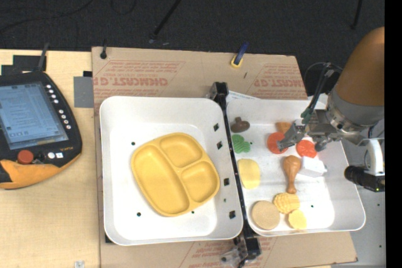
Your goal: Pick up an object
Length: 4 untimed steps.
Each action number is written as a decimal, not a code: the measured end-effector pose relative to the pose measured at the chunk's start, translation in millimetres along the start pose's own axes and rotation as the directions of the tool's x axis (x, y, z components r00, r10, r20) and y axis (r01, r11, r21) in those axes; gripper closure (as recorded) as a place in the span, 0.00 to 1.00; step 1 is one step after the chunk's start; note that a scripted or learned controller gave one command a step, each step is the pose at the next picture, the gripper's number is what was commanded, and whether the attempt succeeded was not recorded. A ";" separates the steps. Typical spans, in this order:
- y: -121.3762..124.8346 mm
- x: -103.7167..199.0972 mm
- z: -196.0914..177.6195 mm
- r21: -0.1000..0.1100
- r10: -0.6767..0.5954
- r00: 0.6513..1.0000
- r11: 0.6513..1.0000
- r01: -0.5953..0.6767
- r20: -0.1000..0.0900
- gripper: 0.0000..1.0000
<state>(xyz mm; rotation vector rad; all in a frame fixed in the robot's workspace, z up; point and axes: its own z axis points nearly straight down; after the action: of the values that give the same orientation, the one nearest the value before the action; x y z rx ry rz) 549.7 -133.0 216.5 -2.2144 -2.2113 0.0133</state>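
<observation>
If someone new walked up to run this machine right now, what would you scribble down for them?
Gripper: low in the right bin, among the toy food by a red piece; I can't tell whether it grips anything.
Other pieces there: drumstick, corn cob, round cracker, green piece.
Left bin: yellow divided plate.
Done: nothing visibly lifted.
Left: grasp one object and raise it.

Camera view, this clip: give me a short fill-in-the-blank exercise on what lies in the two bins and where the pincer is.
1. The yellow divided tray lies in the ____ bin.
2. The tray has ____ compartments.
3. The pincer is over the ____ bin, close to the red pieces.
4. The drumstick in the right bin is ____ in colour.

Missing words: left; three; right; brown
</observation>
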 end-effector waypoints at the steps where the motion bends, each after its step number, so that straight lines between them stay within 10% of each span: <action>1: 2.5 -0.3 -6.7 -0.013 -0.002 1.000 1.000 0.002 0.002 0.00; 4: -0.5 1.6 109.7 -0.027 0.004 1.000 1.000 -0.004 0.007 0.00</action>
<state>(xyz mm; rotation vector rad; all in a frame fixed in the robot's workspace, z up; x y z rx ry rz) 547.6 -131.1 106.8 -2.2360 -2.2235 -0.0093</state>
